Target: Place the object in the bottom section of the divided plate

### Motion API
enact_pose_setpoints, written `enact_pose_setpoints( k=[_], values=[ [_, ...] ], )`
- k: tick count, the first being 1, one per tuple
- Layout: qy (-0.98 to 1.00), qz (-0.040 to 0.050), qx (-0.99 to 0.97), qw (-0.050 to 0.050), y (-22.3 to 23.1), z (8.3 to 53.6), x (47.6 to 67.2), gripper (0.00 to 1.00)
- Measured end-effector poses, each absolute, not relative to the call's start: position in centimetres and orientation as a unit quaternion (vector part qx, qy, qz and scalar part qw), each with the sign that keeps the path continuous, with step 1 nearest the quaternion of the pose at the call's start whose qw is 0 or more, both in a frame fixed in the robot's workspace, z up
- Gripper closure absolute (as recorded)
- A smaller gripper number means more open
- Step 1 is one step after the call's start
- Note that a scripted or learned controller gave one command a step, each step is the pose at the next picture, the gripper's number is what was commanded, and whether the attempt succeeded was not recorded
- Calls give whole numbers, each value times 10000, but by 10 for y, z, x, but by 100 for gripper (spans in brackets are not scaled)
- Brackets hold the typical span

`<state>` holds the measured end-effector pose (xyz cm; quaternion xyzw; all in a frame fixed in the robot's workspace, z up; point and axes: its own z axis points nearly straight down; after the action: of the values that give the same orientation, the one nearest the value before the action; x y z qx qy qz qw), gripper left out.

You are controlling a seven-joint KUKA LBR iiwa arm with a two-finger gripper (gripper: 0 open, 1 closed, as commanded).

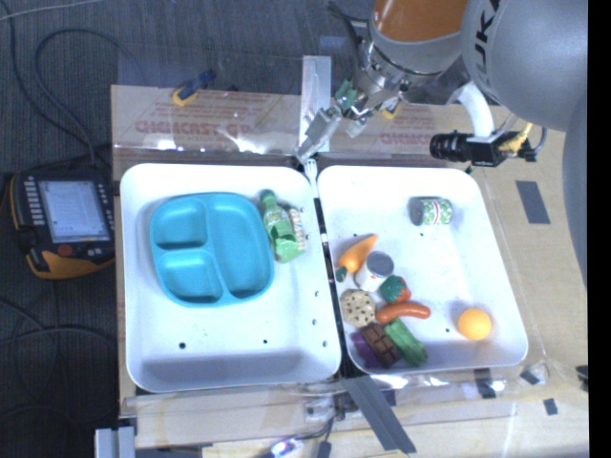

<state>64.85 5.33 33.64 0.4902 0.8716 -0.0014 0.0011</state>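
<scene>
A blue divided plate [210, 246] lies in the left bin [229, 361], with one wide section on its right and two smaller ones on its left. Against the plate's right rim rests a green bottle-shaped object [282, 227] with a pale label. My gripper [320, 136] hangs above the back edge of the bench, over the wall between the two bins. It is behind and to the right of the green object, well apart from it. Nothing shows in its grasp.
The right bin [496, 256] holds several toy foods: a carrot [358, 251], a can [431, 211], an orange [474, 323], a cookie [358, 305], a red sausage [403, 311] and a chocolate bar [377, 343]. A teach pendant [62, 218] lies left of the bench.
</scene>
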Motion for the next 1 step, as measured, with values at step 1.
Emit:
enact_pose_setpoints(
  k=[1],
  values=[
    [9438, -2, 3306, -1, 116, 263, 647, 0]
  ],
)
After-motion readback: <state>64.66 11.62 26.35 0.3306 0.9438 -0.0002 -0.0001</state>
